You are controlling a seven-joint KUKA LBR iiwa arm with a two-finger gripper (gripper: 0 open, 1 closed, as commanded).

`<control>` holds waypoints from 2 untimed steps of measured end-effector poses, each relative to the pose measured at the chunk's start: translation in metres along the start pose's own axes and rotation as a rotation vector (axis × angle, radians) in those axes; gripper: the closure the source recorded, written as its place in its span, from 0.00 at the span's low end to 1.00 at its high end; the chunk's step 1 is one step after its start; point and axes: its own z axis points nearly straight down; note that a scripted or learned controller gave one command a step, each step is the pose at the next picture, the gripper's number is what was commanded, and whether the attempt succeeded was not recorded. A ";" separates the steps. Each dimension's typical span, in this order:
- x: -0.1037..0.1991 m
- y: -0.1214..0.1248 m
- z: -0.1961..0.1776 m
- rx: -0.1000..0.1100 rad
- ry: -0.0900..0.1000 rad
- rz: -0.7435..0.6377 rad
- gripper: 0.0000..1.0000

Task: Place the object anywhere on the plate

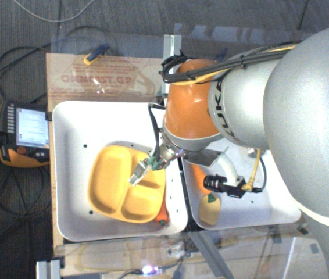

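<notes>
A yellow divided plate lies in the left white bin. My gripper hangs over the plate's right side, near the ridge between its compartments, reaching down from the orange wrist. I see nothing clearly held at its tip. A small orange object sits against the plate's lower right rim, in the left bin's corner. In the right bin lies a pale yellow squash-shaped object with a green top, and part of an orange object peeks out beneath the arm.
The grey arm covers most of the right bin. A black fitting with a yellow cable hangs over that bin. A cardboard sheet lies behind the left bin, and a handheld pendant sits to its left.
</notes>
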 end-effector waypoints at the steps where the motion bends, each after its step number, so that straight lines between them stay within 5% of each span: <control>1: 0.000 0.000 -0.008 0.001 0.001 0.000 1.00; 2: -0.008 0.031 0.029 -0.003 -0.001 0.108 1.00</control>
